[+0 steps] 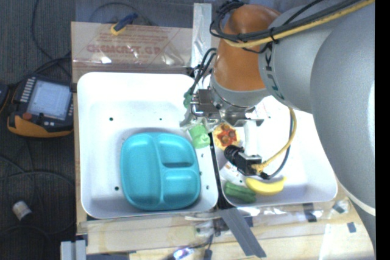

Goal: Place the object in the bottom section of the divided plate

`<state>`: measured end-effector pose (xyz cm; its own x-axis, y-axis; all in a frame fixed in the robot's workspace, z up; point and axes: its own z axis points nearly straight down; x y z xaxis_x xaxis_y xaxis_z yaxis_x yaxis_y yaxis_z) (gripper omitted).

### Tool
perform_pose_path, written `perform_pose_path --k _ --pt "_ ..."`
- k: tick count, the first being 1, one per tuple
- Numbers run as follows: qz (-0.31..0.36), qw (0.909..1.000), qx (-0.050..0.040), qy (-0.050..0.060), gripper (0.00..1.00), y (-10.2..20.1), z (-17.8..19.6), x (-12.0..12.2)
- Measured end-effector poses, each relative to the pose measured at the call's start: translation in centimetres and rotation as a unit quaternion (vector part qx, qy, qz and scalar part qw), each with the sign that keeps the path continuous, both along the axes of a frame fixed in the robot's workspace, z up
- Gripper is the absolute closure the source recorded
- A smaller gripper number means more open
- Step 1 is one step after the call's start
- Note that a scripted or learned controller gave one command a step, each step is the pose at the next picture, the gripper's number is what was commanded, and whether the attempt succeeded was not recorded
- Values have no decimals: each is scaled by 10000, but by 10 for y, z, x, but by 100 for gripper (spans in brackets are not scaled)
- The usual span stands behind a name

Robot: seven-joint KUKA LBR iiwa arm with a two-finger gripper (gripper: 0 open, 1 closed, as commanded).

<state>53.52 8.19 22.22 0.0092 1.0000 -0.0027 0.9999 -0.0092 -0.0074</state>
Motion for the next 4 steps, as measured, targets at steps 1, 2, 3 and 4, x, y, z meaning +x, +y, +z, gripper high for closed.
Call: perform_pose_path --k 1,2,3,4 --pt "-345 9994 -7 -2 100 73 29 -2" --pt "1224 9925 6 5 100 31 -9 -20" --pt "1751 9846 10 1 100 92 2 -45" --pt "1747 9846 12 2 0 91 2 -44"
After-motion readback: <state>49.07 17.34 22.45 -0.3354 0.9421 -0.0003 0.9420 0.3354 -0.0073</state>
